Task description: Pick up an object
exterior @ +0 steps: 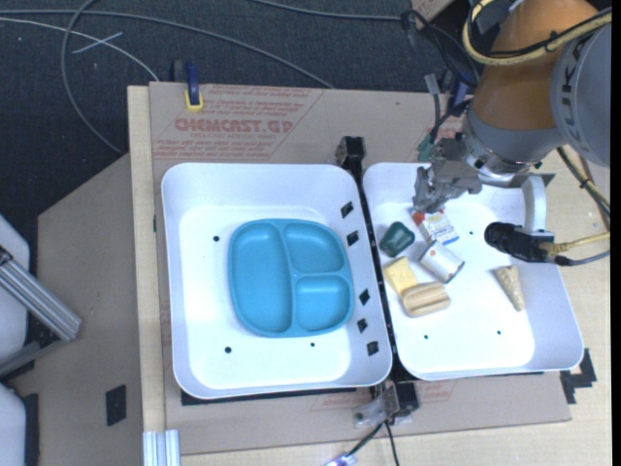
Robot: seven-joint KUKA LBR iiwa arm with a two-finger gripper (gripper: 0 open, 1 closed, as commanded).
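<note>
fingers (425, 194): can't tell from this angle whether they're spread or closed, and nothing is visibly between them. gripper (427, 206) hangs over the right bin (553, 352), at its upper left part, tips pointing down. the arm comes in from the upper right.

things to pick are all in the right bin, in a loose cluster on its left half:
- small red and white box (440, 229), just below the gripper tips, very close; contact unclear
- dark green piece (396, 238), left of the box, near the bin's left wall
- pale cylinder (441, 260), lying on its side under the box
- yellow block (399, 275), touching or just beside the tan block (425, 300) below it
- tan wedge (509, 287), off alone toward the right side

left bin (184, 260) holds a blue divided plate (291, 275), flat, about centred. both bins sit side by side on a cardboard sheet (243, 115) with red print. blue and yellow clamp (194, 87) at the sheet's top left edge. loose cables (107, 27) on the dark floor behind.
</note>
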